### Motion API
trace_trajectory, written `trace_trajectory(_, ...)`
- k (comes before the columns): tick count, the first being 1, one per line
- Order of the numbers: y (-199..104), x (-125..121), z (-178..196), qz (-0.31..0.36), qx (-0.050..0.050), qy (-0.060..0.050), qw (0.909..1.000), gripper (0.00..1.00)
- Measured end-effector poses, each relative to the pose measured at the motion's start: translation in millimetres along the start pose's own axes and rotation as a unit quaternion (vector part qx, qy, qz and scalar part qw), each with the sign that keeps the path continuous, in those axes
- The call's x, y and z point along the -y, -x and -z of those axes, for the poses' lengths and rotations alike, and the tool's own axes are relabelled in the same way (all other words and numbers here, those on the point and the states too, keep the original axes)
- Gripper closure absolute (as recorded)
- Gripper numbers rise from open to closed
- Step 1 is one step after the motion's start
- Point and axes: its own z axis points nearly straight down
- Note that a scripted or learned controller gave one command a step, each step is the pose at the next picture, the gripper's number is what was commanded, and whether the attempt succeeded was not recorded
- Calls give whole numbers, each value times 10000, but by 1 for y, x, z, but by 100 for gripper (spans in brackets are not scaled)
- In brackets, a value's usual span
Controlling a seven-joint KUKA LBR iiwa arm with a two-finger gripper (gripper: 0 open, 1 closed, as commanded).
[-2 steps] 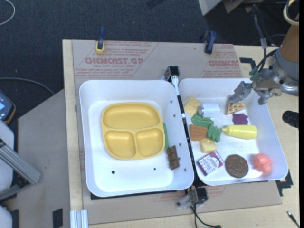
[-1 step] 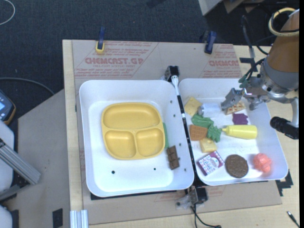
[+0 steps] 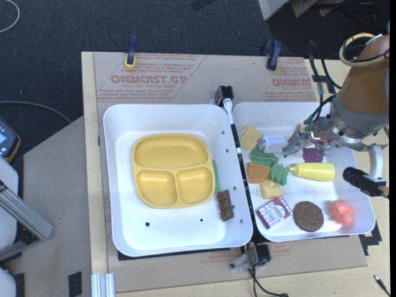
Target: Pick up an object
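Note:
The right bin (image 3: 365,224) holds several toy foods: a yellow bottle (image 3: 314,171) lying on its side, a purple piece (image 3: 312,155), a green leafy piece (image 3: 269,163), a yellow wedge (image 3: 250,136), an orange block (image 3: 258,172), a brown cookie (image 3: 307,216), a pink fruit (image 3: 341,211) and a pink-white packet (image 3: 273,211). My gripper (image 3: 307,143) hangs low over the bin's upper middle, just above the purple piece and the bottle. Its fingers are spread, with nothing clearly between them.
The left bin (image 3: 117,184) carries a yellow divided plate (image 3: 173,169) and a brown chocolate bar (image 3: 224,204) near its right wall. A black ridge (image 3: 238,159) separates the bins. The grey-and-orange arm (image 3: 365,91) covers the right bin's far right corner.

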Motion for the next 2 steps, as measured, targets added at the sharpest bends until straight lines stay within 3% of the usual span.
trace_trajectory(2,7,-6,-85,7,0,21,10000,0)
